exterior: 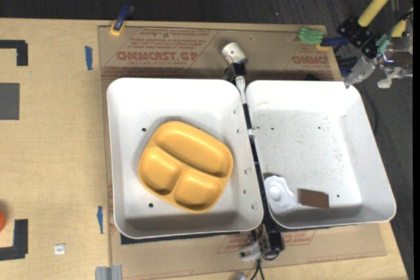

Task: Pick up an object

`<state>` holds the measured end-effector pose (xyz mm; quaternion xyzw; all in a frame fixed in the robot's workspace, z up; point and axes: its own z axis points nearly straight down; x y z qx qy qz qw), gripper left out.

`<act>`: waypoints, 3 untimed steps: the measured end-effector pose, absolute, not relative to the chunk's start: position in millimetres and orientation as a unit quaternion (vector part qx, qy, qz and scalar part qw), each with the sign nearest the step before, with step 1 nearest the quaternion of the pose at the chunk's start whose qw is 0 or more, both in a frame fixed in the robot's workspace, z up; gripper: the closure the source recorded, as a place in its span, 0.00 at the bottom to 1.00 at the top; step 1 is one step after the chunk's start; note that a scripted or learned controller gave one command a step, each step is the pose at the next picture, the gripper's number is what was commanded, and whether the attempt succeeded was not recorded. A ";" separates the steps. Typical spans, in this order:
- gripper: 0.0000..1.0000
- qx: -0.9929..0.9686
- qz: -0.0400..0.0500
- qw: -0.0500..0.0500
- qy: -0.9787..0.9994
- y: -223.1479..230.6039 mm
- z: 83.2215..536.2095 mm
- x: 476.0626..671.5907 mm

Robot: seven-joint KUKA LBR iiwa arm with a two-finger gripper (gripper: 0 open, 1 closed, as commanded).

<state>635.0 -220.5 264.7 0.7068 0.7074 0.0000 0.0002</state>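
Claw (384, 69) parked beyond bins (upper right).

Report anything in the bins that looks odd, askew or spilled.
The yellow divided tray lies upside down and turned askew in the left bin. Dark specks are scattered over the right bin's floor. Nothing else stands out.

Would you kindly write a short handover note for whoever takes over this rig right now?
Gripper: at the upper right, outside the bins, nothing visibly held.
Left white bin: yellow three-compartment plastic tray lying near the middle.
Right white bin: small brown rectangular block and white lumpy object at the near-left corner, close together.
Done: no pick yet.
Left: descend into a bin and grasp one object.
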 end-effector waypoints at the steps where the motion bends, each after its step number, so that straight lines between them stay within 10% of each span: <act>1: 0.00 0.626 0.000 0.000 0.779 -223.6 145.7 616.3; 2: 0.00 0.691 0.006 0.005 0.723 -220.2 108.3 575.2; 3: 0.00 0.635 0.001 0.002 0.773 -184.3 85.5 629.1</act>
